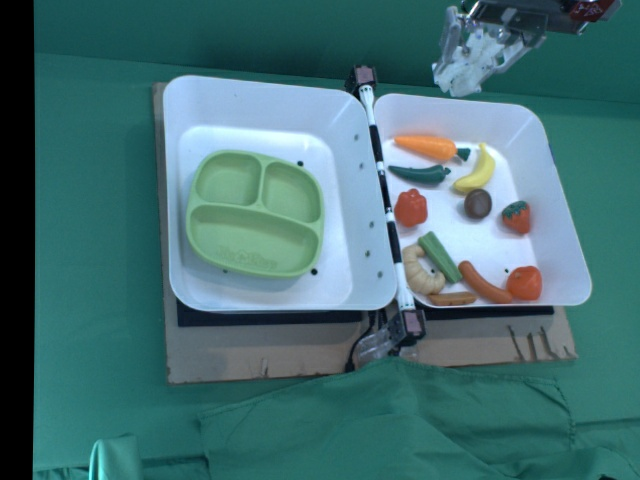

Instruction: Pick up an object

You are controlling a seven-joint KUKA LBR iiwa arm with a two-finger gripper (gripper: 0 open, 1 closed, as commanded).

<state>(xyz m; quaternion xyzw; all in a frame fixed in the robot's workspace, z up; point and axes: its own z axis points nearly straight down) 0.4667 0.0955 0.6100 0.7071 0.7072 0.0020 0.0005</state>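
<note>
Green cloth [380, 423] lies closest; up high, I can't tell my gripper's [462, 80] state, and the light, hard carrot [426, 147] wants a middle pinch.

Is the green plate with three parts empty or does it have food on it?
Empty. The green divided plate shows bare compartments; the toy foods all lie in the right bin.

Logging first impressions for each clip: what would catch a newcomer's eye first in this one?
Probably the light green divided plate, lying alone in the left bin. Next, the scatter of bright toy foods in the right bin: a carrot and a banana near the far side, a red pepper by the divider. The gripper hangs above that bin's far edge, holding nothing visible.
</note>
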